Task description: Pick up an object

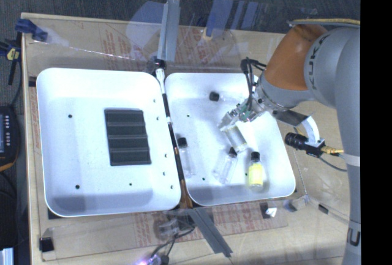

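Gripper point(236, 118) sat low in right bin point(202, 196), over clear bottle point(236, 135). Finger opening: I could not tell. Yellow bottle point(255, 173) lay near. I judged: centre over bottle, close squarely, lift straight.

Overhead slant — both bins point(98, 80)

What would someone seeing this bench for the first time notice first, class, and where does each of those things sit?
Probably the big grey arm with its orange band, reaching in from the right over the right bin. Next, the dark ribbed rectangular block lying alone in the middle of the left bin. Then the small yellow bottle with a black cap near the right bin's front right corner.
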`<state>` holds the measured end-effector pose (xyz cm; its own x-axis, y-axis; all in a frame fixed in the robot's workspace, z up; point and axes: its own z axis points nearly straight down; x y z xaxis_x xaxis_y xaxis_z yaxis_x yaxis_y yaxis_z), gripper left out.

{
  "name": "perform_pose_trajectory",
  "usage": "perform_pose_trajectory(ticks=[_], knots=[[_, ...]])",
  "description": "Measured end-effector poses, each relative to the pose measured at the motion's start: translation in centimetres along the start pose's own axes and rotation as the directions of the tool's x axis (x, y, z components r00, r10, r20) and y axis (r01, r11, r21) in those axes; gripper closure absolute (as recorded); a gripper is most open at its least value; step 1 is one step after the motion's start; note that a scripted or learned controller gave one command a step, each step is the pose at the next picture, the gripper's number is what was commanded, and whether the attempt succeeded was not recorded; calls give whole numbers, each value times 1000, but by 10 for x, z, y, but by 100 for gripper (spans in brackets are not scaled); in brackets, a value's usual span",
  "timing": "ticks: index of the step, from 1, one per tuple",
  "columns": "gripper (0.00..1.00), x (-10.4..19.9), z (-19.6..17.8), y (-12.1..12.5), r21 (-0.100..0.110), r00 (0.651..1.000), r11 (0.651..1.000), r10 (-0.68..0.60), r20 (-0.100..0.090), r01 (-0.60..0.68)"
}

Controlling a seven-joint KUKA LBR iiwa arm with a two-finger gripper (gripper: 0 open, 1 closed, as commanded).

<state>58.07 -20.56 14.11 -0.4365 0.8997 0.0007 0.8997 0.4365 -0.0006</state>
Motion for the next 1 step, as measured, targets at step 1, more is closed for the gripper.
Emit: perform_pose_trajectory(ticks=[1], knots=[[0,0,0,0,0,1000,1000,0,0,0]])
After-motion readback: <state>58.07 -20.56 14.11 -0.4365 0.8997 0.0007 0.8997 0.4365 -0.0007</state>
